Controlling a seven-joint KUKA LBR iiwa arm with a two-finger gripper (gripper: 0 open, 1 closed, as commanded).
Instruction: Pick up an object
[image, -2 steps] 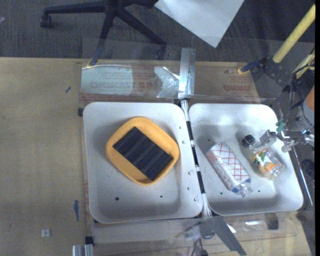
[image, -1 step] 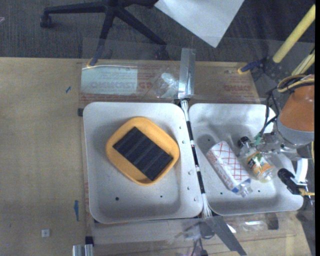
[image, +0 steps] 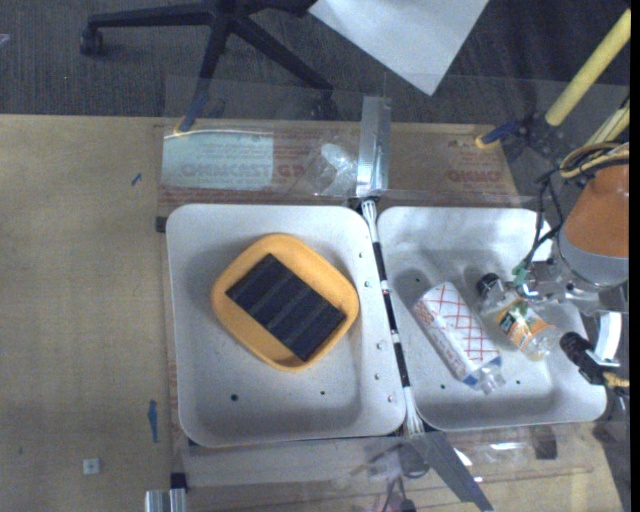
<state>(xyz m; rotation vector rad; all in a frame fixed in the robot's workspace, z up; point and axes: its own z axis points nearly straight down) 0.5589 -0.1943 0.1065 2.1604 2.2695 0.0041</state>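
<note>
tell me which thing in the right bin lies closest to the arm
The small clear bottle with the orange label, lying just under the arm's wrist. The checked white packet lies further left, toward the divider.

light: even, moderately bright | glare: mild — on white bins (image: 200, 400) | focus: soft throughout — slightly grainy

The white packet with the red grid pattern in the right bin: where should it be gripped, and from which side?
Probably across the narrow width of the packet, near its middle, coming from above. It lies flat and runs diagonally, and a small bottle lies close to its right.
</note>
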